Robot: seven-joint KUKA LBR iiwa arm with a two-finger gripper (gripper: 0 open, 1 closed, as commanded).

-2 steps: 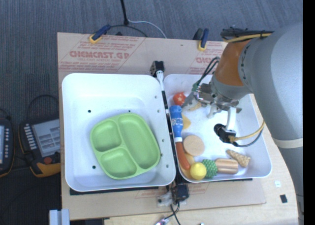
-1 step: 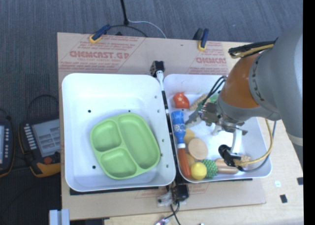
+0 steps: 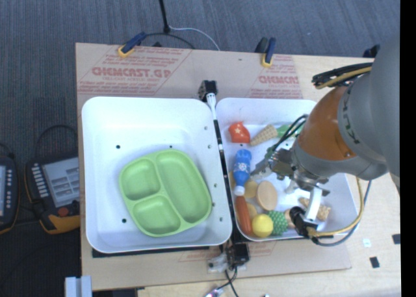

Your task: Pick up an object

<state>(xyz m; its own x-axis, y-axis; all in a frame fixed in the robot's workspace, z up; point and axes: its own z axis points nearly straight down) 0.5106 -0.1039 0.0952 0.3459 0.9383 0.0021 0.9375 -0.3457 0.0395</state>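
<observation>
Left bin [image 3: 104,127] holds 1 green tray [image 3: 166,192]; right bin [image 3: 260,103] holds toys under the gripper [image 3: 302,214], finger state unclear.

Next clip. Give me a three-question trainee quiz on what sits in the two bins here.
1. True or false: the light green three-compartment plastic plate lies in the left white bin.
2. Which touches the round yellow toy lemon: A) small blue bottle B) bumpy green toy C) red-orange toy?
3. The grey and orange arm's gripper is over the ____ white bin.

Key: 1 true; 2 B; 3 right.
</observation>
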